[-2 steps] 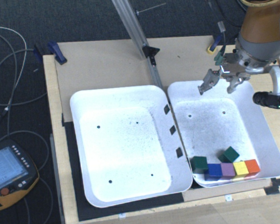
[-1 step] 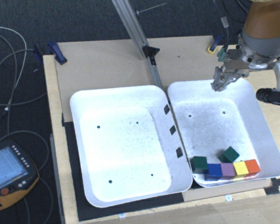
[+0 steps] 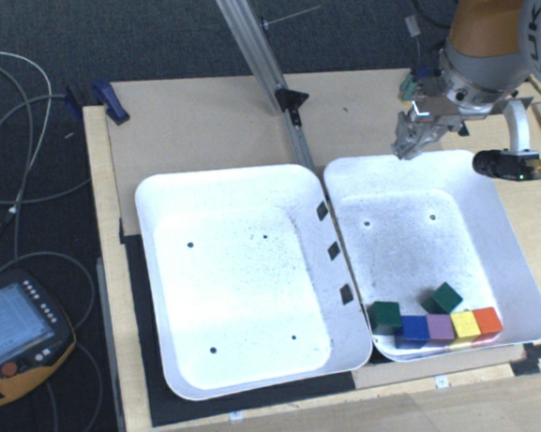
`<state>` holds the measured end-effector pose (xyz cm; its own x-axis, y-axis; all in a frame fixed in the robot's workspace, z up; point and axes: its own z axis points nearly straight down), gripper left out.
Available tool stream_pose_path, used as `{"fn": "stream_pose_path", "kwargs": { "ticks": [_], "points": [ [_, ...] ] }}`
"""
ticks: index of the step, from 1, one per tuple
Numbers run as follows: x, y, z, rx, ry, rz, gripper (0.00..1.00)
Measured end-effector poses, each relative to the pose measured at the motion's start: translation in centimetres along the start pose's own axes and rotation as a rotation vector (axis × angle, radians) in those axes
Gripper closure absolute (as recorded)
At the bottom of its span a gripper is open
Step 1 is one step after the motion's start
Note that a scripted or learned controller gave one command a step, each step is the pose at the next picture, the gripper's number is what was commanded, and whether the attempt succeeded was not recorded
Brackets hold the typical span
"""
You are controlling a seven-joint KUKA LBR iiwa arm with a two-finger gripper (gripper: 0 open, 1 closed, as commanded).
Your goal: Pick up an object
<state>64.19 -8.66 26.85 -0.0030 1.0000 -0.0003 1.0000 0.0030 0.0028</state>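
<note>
Pincer [image 3: 409,146] pointing down over right bin's [image 3: 495,202] far rim | tips seemingly together, nothing held | arm [image 3: 491,22] upright

Six small blocks lie clustered at the near end of the right bin [image 3: 498,237], all resting flat on its floor. A dark green block [image 3: 386,315] sits at the left of the group. Beside it runs a row along the bin's near wall: a blue block [image 3: 414,328], a purple block [image 3: 440,327], a yellow block [image 3: 464,324] and an orange block [image 3: 487,319], each touching its neighbour. A second dark green block [image 3: 443,297], turned at an angle, lies just behind the purple and yellow ones.
</note>
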Motion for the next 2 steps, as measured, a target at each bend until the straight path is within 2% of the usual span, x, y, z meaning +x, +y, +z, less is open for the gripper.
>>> {"fn": "stream_pose_path", "kwargs": {
  "ticks": [1,2],
  "points": [
    [7.2,2.5,-0.2,-0.001,0.003,-0.005,1.0],
    [15.4,2.6,0.0,0.001,0.004,-0.006,1.0]
  ]
}}
